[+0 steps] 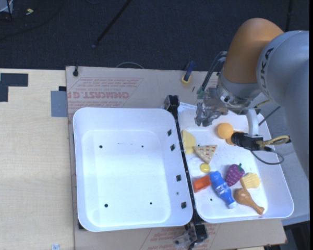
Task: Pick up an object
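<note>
Slanted overhead view of the worktop (31,155), which carries two shallow white plastic bins side by side on a sheet of brown cardboard printed in red (109,90). The grey arm with its orange band (253,48) enters from the right, and its gripper (204,119) hangs over the upper left corner of the right bin (275,189), close to the dividing wall shared with the left bin (125,176). Candidate objects all lie in the right bin. An orange plastic ball (224,129) sits just beside the jaws on their right and slightly below; a pale yellow wedge (188,140) lies just below the jaws against the dividing wall, with a tan triangular slice (206,152) touching or nearly touching it. Farther down lie a small yellow round piece (204,167), an orange-red block (201,183), a blue toy bottle with a white band (221,188), a purple bunch of toy grapes (233,174), a yellow toy corn cob (250,180) and a tan toy drumstick (248,200), all well apart from the jaws. Whether the jaws are spread or pressed together cannot be told from this angle; no object is seen between them, and contact with the bin floor cannot be told.
</note>
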You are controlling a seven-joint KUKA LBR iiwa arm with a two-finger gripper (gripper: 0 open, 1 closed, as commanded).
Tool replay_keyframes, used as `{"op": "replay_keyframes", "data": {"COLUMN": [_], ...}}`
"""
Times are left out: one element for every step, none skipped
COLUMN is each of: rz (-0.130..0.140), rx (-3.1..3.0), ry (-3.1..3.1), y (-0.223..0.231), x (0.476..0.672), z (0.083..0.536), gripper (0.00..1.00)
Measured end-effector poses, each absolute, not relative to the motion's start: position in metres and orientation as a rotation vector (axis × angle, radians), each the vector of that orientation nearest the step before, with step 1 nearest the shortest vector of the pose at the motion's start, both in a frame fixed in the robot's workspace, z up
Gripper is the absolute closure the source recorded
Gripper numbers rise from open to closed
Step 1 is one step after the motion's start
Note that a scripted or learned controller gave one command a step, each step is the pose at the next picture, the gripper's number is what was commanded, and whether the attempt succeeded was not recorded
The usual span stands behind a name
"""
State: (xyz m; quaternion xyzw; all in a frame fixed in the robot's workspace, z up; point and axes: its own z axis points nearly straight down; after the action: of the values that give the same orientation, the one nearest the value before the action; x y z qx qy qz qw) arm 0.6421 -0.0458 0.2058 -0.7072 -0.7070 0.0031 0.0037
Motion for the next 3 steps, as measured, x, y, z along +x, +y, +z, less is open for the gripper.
{"op": "replay_keyframes", "data": {"rz": [0.003,-0.001,0.003], "rx": [-2.214,-2.213,-2.219], "ry": [-2.221,-2.225,-2.221], "y": [0.003,0.068,0.065], "x": [0.643,0.644,0.643], "z": [0.186,0.187,0.187], "gripper": [1.00,1.00,0.00]}}
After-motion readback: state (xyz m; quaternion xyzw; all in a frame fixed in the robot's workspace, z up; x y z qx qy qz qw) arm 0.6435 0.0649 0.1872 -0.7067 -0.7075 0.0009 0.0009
